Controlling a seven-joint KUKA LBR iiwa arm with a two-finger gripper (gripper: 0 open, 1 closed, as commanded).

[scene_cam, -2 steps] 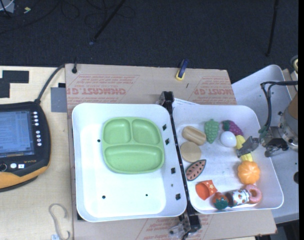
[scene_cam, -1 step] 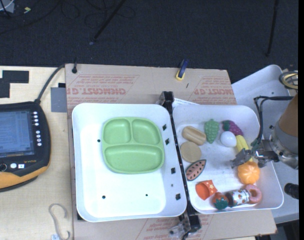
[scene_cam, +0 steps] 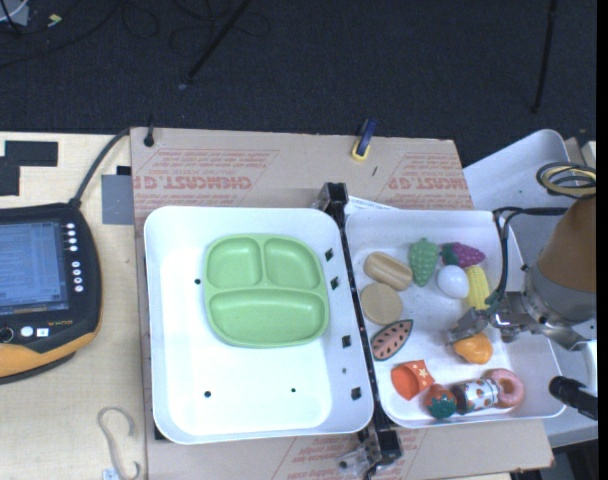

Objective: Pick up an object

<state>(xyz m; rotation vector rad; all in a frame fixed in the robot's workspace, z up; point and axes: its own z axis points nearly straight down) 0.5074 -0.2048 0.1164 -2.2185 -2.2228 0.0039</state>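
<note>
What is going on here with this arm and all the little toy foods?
A robot arm reaches in from the right, its end effector low over the right bin, just above a small orange toy. It is trying to pick something up, but nothing is visibly held yet. Other toy foods, such as a hot dog and a white egg, lie around it. The left bin holds a green divided plate.

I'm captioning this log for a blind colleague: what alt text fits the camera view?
A grey robot arm's gripper hangs low over an orange toy in the right white bin, among other toy foods. The left white bin holds a green divided plate.
</note>
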